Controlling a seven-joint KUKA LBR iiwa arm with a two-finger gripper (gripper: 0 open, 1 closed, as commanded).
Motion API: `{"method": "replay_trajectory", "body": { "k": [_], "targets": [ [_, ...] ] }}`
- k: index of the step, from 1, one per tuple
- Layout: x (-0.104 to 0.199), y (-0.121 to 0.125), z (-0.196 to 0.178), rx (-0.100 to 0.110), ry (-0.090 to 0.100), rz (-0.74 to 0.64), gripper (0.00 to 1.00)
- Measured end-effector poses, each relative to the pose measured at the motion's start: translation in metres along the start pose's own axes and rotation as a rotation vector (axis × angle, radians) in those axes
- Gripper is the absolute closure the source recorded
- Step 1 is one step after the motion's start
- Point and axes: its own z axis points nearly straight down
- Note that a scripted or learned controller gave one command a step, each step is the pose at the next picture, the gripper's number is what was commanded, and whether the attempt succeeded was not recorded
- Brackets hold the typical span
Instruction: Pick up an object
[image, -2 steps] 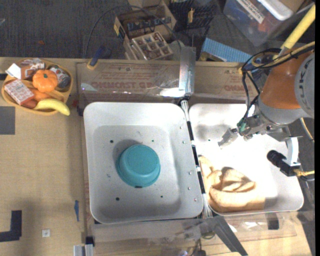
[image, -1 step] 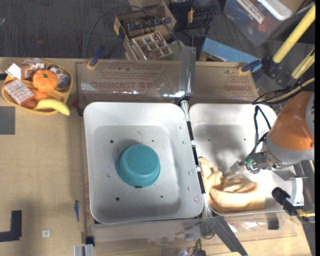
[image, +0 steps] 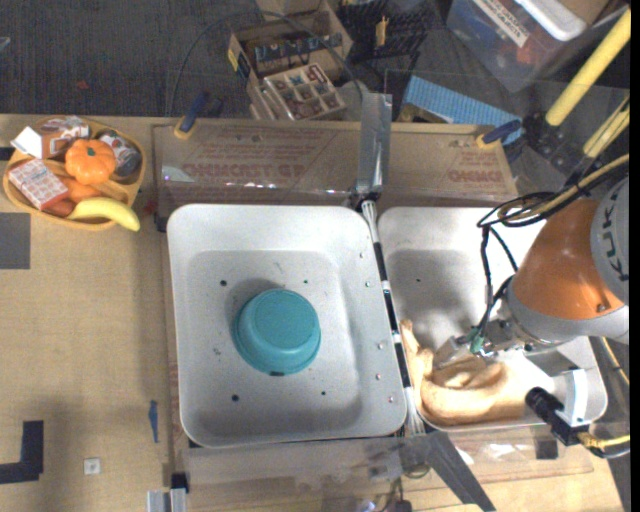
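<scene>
Overhead, two shallow white bins sit side by side on the bench. One teal bowl (image: 278, 331), upside down, rests alone near the centre of the left bin (image: 200, 250). At about five o'clock from the bowl, the right bin (image: 430, 250) holds one tan, bread-like object (image: 465, 392) lying along its near edge, with one end curling up against the wall between the bins. The grey arm with its orange band (image: 565, 275) reaches in from three o'clock, and its gripper (image: 474, 346) hangs low directly over the tan object, at or very near its upper surface. Whether the gripper is spread or pressed together cannot be told from this angle. At ten o'clock on the bench, one dish (image: 72, 178) carries toy foods, including one banana and one small pumpkin.
</scene>
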Motion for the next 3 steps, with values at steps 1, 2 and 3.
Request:
{"method": "replay_trajectory", "body": {
  "k": [1, 2, 3],
  "targets": [
    [0.0, 0.0, -0.008, 0.002, 0.004, 0.001, 1.0],
    [0.0, 0.0, -0.008, 0.002, 0.004, 0.001, 0.0],
    [-0.001, 0.03, 0.001, 0.006, 0.003, 0.065, 0.0]
  ]
}}
